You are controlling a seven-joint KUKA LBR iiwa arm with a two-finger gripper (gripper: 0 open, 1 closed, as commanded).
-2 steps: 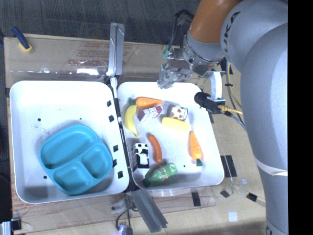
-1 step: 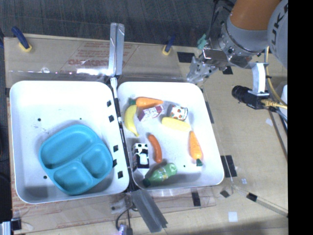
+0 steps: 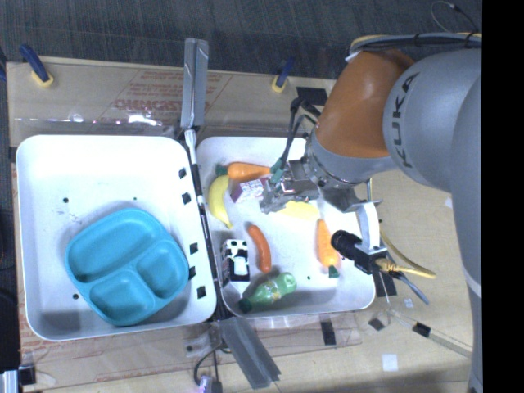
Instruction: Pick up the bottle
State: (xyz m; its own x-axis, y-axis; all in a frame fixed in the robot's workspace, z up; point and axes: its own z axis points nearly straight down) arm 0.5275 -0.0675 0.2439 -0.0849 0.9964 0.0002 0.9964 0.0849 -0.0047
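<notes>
The bottle (image 3: pixel 268 291) is green with a paler cap end and lies on its side against the front wall of the right bin (image 3: pixel 354 301). My gripper (image 3: pixel 277 191) hangs over the upper middle of that bin, well behind the bottle and apart from it, between a small purple-and-white item (image 3: pixel 248 191) and a yellow piece (image 3: pixel 300 210). The grey arm with its orange band (image 3: pixel 360 113) covers the bin's back right corner.
Around the gripper lie a banana (image 3: pixel 219 200), an orange carrot (image 3: pixel 247 171), a reddish sausage (image 3: pixel 260 247), a second carrot (image 3: pixel 327 243) and a black-and-white toy (image 3: pixel 237 259). The left bin (image 3: pixel 49 158) holds a blue divided plate (image 3: pixel 124 266).
</notes>
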